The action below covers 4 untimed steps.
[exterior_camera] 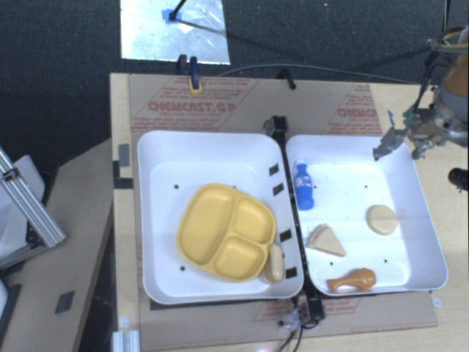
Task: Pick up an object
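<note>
The claw [401,145] hung over the far right corner of the right bin [421,196], fingers spread apart and holding nothing. In that bin sat 4 things: a blue bottle [303,186] by the left wall, a round biscuit [381,219], a tan wedge [325,240] and a drumstick [352,279]. The left bin [157,196] held a yellow divided tray [226,231] with a bread roll [274,262] touching it.
</note>
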Motion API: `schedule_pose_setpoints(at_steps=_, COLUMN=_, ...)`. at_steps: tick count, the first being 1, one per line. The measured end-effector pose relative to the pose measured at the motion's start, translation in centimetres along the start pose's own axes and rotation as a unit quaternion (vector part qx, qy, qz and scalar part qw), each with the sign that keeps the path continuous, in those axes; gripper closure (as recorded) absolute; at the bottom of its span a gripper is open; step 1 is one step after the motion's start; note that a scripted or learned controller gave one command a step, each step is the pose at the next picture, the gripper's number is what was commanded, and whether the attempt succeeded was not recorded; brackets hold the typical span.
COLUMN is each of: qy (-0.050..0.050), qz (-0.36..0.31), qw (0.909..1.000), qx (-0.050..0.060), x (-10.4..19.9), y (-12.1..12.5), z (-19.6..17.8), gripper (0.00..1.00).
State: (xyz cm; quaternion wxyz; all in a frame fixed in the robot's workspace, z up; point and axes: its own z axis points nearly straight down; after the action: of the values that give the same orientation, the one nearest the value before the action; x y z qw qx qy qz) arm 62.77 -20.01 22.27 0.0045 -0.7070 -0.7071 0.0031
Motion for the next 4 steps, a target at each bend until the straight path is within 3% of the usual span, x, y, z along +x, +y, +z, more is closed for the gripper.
schedule_pose_setpoints(at_steps=1, qy=-0.001, qz=-0.002, qw=1.0000, qx=-0.006, x=0.1, y=0.3, z=-0.9, gripper=0.00)
schedule_pose_setpoints(at_steps=4, qy=-0.001, qz=-0.003, qw=1.0000, qx=-0.005, x=0.9, y=2.2, z=14.0, gripper=0.00)
